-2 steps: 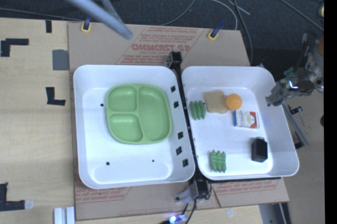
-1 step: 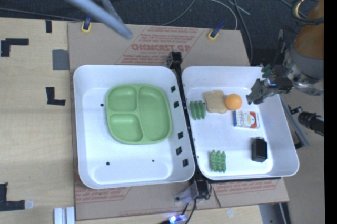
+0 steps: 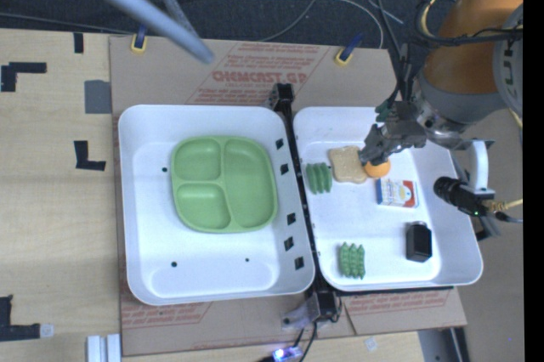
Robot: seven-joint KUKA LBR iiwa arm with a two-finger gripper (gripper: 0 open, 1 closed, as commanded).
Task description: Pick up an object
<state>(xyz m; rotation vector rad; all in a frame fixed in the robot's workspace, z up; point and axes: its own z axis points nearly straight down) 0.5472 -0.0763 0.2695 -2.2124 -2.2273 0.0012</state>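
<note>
The gripper (image 3: 376,155) hangs over the small orange object (image 3: 379,168) in the right bin (image 3: 387,279), beside a tan piece (image 3: 344,164). Its grip cannot be told. Descend centred, avoiding the tan neighbour.

Small orange ball (image 3: 380,169) in right bin (beside tan piece (image 3: 345,164)).

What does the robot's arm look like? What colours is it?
The arm is fat and rounded, with a shiny orange band on top and grey below it. Thin dark cables loop around it. At its end sits a small dark gripper. A white part with a black knob sticks out to the side.
</note>
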